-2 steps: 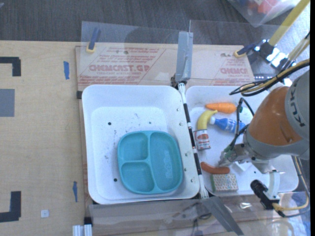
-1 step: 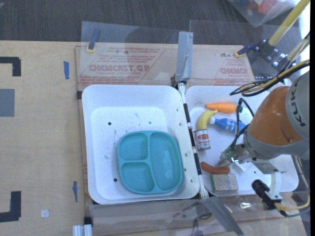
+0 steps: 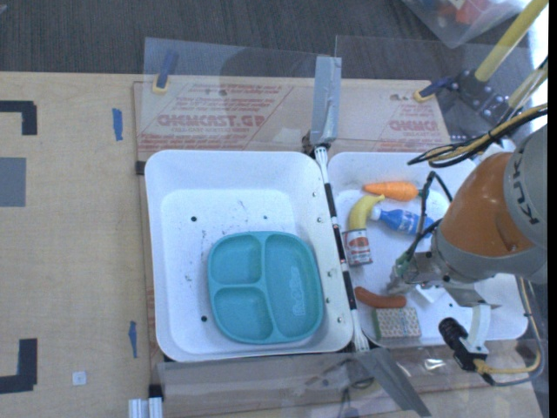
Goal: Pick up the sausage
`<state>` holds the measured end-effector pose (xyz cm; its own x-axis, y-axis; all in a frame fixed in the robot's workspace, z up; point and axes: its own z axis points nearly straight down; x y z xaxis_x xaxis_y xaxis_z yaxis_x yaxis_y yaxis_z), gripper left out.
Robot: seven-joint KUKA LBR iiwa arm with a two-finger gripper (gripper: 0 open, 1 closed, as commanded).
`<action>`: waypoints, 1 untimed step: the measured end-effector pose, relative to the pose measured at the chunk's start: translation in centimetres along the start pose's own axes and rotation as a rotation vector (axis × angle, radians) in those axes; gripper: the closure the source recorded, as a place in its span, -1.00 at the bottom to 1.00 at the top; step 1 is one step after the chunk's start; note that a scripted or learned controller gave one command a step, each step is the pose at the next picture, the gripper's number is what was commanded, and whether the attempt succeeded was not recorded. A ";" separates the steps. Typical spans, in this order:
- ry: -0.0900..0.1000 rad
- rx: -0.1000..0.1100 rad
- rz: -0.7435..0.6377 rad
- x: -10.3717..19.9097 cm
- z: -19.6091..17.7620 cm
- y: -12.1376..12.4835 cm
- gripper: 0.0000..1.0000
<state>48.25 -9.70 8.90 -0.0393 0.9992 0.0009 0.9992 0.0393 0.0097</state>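
The sausage (image 3: 379,299) is a reddish-brown link lying flat near the front left of the right bin (image 3: 509,325). My gripper (image 3: 407,274) hangs low over the bin, just above and to the right of the sausage's right end. The grey wrist and the orange band of the arm (image 3: 487,220) cover the right part of the bin behind it. Nothing shows as lifted off the bin floor.
In the right bin lie an orange carrot (image 3: 391,189), a yellow banana (image 3: 361,211), a blue bottle (image 3: 402,221), a small can (image 3: 358,247) and a speckled sponge (image 3: 398,322) just in front of the sausage. The left bin (image 3: 174,198) holds a teal divided plate (image 3: 264,286).
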 end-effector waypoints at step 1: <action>-0.006 0.001 -0.175 0.0 0.0 1.7 -1.00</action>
<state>49.96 -9.68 8.90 -0.2126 0.9771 -0.0062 0.9771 0.2126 0.0079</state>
